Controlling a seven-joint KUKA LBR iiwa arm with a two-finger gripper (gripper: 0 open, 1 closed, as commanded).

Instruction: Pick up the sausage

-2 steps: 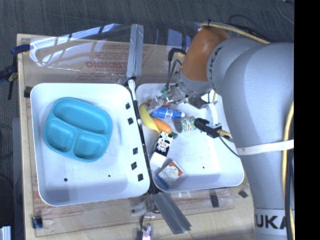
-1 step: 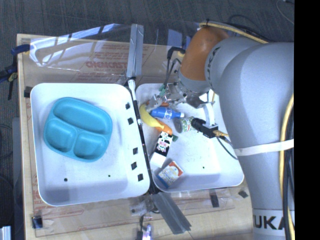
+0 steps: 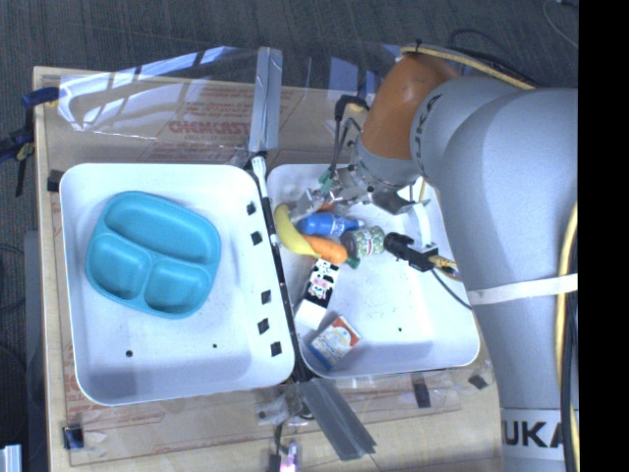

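A: Camera view showed the arm (image 3: 491, 195) as the biggest thing, coming in from three o'clock and covering much of the right bin (image 3: 393, 347). Where was the pincer (image 3: 339, 187)?

B: At about twelve o'clock in that bin, low over the heap. Whether it was clenched or released, I could not tell; the wrist hid it.

A: And the sausage?

B: I judged it to be the orange-brown piece (image 3: 329, 248) lying just under the blue item (image 3: 326, 226), touching the banana (image 3: 291, 232) at nine o'clock. That was a guess; the heap was tight.

A: So the risk?

B: A grab there could have closed on the banana or the blue item instead, or squeezed the sausage out sideways, because all three touched. The patterned roll (image 3: 366, 241) at three o'clock crowded it too.

A: Edges?

B: The divider wall (image 3: 278, 293) sat close at nine o'clock, so little room that way. Open floor lay toward six o'clock, before the black-and-white card (image 3: 322, 281) and the small box (image 3: 334, 340). The left bin (image 3: 108, 372) held a blue tray (image 3: 152, 254) and plenty of room.
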